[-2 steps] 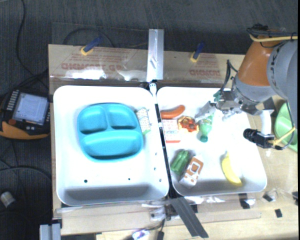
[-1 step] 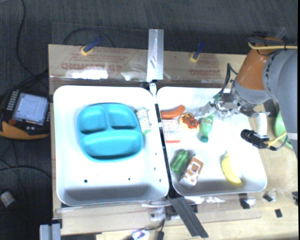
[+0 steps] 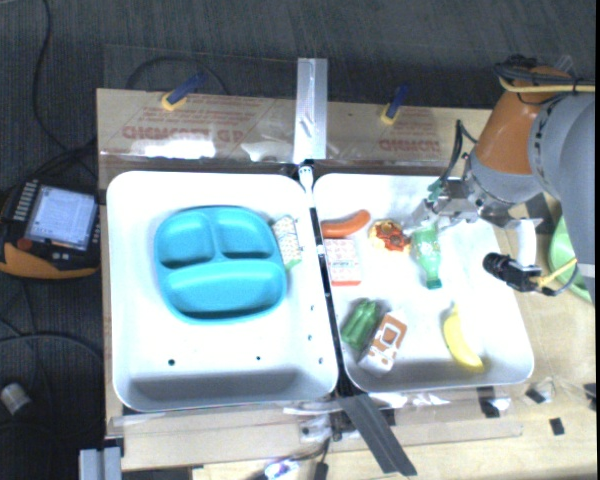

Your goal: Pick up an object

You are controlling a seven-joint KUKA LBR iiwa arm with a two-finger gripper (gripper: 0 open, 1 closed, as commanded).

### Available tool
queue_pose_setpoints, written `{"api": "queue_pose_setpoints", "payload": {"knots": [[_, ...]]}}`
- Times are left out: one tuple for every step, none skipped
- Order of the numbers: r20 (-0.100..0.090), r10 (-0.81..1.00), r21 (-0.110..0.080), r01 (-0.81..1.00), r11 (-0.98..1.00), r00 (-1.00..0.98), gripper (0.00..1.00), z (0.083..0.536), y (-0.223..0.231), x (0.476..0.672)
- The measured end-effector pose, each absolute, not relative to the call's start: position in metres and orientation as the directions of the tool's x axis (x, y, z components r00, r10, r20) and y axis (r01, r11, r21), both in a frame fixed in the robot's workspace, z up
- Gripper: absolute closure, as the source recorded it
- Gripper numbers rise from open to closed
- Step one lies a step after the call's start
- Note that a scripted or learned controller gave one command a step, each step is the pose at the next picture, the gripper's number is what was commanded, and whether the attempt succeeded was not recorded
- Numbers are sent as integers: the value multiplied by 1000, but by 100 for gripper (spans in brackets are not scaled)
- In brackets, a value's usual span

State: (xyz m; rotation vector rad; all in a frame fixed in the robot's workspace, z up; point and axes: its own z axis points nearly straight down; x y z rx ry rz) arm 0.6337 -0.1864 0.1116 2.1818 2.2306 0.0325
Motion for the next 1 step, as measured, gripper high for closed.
{"api": "queue_pose_setpoints", "payload": {"knots": [[-3, 997, -2, 997, -76, 76, 100, 205, -141, 635]]}}
